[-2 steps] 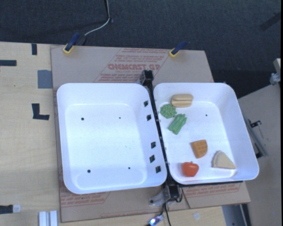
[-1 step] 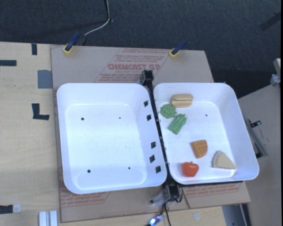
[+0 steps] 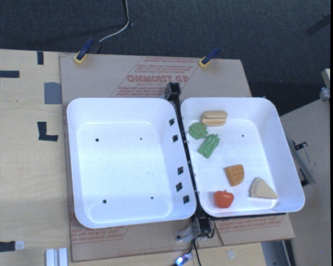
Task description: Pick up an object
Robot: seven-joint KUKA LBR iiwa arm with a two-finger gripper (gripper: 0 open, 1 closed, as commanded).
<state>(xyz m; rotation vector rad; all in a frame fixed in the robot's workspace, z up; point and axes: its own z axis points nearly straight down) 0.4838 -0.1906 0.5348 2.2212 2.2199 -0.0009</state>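
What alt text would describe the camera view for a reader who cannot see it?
Two shallow white bins sit side by side; the right bin holds six toy foods: a bread roll, broccoli, green beans, an orange piece, a red tomato and a tan wedge.

— What lies in the right bin [image 3: 277, 148]?

— Six toy foods. A tan bread roll [image 3: 214, 118] at the far end, a round green cluster [image 3: 197, 130] just beside it, and a bundle of green beans [image 3: 209, 146] touching that cluster.

— And nearer the camera?

— An orange chunk [image 3: 235, 174], a pale wedge [image 3: 263, 189] near it, and a red tomato [image 3: 223, 199] by the near wall.

— The left bin [image 3: 77, 148]?

— White, touching the right one along a black seam.

— Underneath?

— A cardboard sheet [image 3: 150, 76] with red print, held to the surface [image 3: 22, 170] by two clamps [image 3: 84, 50]. A white cable [image 3: 119, 15] trails beyond.
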